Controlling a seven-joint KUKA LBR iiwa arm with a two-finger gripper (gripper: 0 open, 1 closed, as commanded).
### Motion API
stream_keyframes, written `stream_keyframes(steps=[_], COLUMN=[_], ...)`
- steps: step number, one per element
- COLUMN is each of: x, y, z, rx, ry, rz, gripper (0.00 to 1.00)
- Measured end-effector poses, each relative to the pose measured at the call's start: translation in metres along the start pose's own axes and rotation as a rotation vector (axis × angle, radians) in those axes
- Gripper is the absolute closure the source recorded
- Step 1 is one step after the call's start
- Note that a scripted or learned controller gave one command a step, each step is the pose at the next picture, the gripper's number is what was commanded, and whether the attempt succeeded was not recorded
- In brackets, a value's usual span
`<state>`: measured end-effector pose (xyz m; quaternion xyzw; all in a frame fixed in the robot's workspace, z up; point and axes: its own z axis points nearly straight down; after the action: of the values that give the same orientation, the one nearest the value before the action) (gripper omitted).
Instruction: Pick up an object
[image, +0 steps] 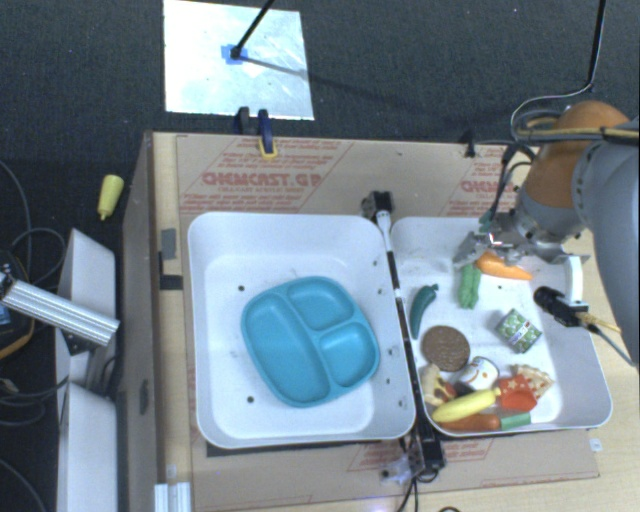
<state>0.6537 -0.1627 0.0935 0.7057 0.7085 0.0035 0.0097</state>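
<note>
Camera view: the gripper (487, 247) hangs low over the far part of the right bin (590, 375), right above a toy carrot (503, 267). Whether anything is pinched cannot be told from here. The carrot appears to sit just beneath the tool, touching or nearly so; a green pod (467, 286) lies beside it. The pick looks to be at the grasp stage, with no lift yet evident. The remaining toys cluster at the near end. A blue divided plate (308, 340) sits in the left bin (225, 250).
</note>
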Motion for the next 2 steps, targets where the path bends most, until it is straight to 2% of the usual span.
stream_keyframes(steps=[1,2], x=[-0.0015,-0.001], y=[0.0034,0.002], z=[-0.0149,-0.0125], rx=[-0.011,-0.006], ry=[-0.006,-0.004], rz=[-0.005,-0.005], gripper=[1.0,0.0])
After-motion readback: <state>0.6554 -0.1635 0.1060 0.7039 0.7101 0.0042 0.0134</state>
